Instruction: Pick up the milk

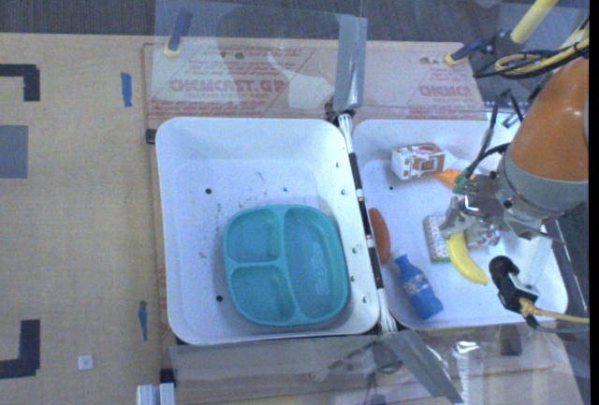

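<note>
White bins: two shallow bins sit side by side on my bench [75,207]. The left bin [187,160] holds a teal divided plate [284,265]; the right bin [402,296] holds the loose items.

Milk: the small white carton with orange-brown print [418,161] lies on its side near the far edge of the right bin, resting on the bin floor and untouched.

Claw: my claw [471,218] hangs low over the middle of the right bin, close above a yellow banana [465,260] and a small speckled block [437,237]. Its state I cannot tell — cables and wrist hardware crowd the tip.

Claw to milk: near but apart; the carton lies toward the far-left of my claw, with an orange item [449,176] between us.

Other items: a blue bottle [416,285] and a reddish sausage shape [379,235] lie by the bin's left wall.

Progress: nothing done yet, as I judge it — the milk is not lifted, not gripped. Left to do: move over the carton, close on it, raise it.
</note>
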Robot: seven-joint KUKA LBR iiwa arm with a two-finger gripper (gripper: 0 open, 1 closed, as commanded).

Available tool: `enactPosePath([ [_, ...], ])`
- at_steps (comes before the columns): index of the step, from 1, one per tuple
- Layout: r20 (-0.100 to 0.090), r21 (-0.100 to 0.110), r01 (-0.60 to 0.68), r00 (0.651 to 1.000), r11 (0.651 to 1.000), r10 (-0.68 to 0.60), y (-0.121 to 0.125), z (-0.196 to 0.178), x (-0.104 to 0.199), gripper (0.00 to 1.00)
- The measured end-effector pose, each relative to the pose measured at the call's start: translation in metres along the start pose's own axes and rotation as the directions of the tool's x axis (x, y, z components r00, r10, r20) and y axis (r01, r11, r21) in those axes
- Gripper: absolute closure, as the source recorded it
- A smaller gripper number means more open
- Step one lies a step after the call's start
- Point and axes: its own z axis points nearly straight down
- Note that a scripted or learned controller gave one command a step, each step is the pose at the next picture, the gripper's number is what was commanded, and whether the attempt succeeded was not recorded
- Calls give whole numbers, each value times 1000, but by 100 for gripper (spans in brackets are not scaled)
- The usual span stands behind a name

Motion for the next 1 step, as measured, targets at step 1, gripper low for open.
enactPosePath([
  [1,1,-1,-2,1000,1000,2,1,-9,-1,100],
])
